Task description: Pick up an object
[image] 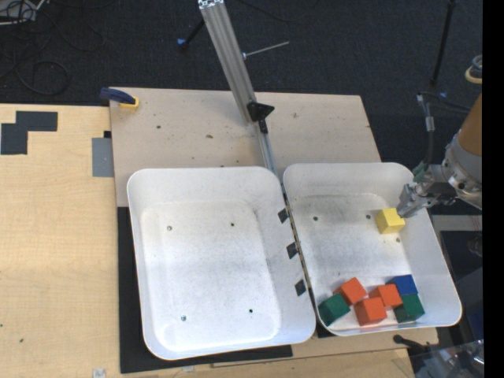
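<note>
Blocks wait in the right-hand white bin (441,290), none of them yet lifted clear as far as this view can tell. Nearest the camera, at the bin's near edge, a huddle of six sits close together: a green block (334,308) at the left, three orange blocks (353,290) (370,311) (389,295) through the middle, a blue block (404,284) just behind them, and a second green block (409,310) at the right. Farther back, well apart from the huddle, a lone yellow block (390,220) rests near the bin's right wall, and it looks the likely target. The claw (413,198) of the grey arm, reaching in from the right, hangs just beside the yellow block's far right corner, touching it or nearly so. Whether the claw is spread or closed cannot be told at this angle, and the block is not seen between its fingers, so no grasp can be claimed. The left-hand white bin (157,203) holds nothing of note. Beyond both bins, on the wooden surface (315,124), a slanted aluminium post (232,61) rises toward the far edge, and a blue-and-yellow clamp (120,97) lies at the far left corner. By this picture, securing and lifting a block both remain to be done.
</note>
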